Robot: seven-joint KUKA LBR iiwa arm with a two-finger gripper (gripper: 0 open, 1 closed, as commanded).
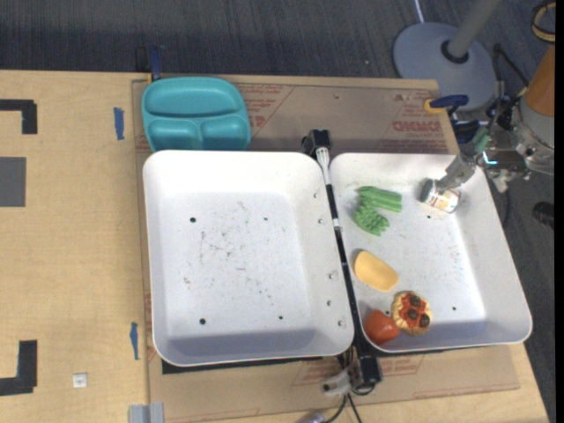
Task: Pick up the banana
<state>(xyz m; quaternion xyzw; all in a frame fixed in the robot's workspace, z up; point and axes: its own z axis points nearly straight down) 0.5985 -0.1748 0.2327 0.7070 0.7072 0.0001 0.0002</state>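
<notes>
Yellow and pale, the banana (376, 270) lies in the right bin (493, 263), well below and left of the hand (438, 192), which sits by a small orange-and-white object (443, 201). To grasp well, it should travel over and straddle the narrow width. Whether its fingers are spread or pressed together, I cannot tell.

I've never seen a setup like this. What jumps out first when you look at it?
The eye goes to the colourful toy food in the right bin: green beans near its top left, a yellow banana below them, and a tomato beside a small pizza at the front edge. The gripper reaches in at the bin's upper right. A teal divided tray sits behind the left bin.
</notes>
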